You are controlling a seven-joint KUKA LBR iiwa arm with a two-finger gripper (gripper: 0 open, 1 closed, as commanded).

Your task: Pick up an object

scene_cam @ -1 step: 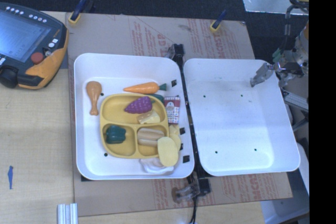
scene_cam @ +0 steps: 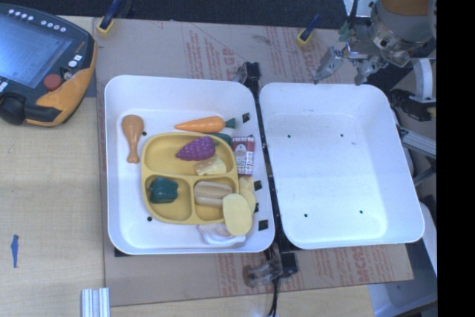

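While the gripper (scene_cam: 346,69) is held with its fingers spread apart and bare above the right bin's (scene_cam: 386,226) far rim, the toy carrot (scene_cam: 199,125) is seen in the left bin (scene_cam: 119,159) beside the yellow tray (scene_cam: 157,152).

Right bin (scene_cam: 338,182) lies bare; left bin (scene_cam: 119,159) crowded.

One camera sits high above the bench and looks down at a slant. It is far enough back to take in both shallow white plastic bins, the left one (scene_cam: 115,159) and the right one (scene_cam: 338,234), side by side. The brown cardboard sheet (scene_cam: 193,48) under them shows too. The far side of the bench is at the top, the near side at the bottom.
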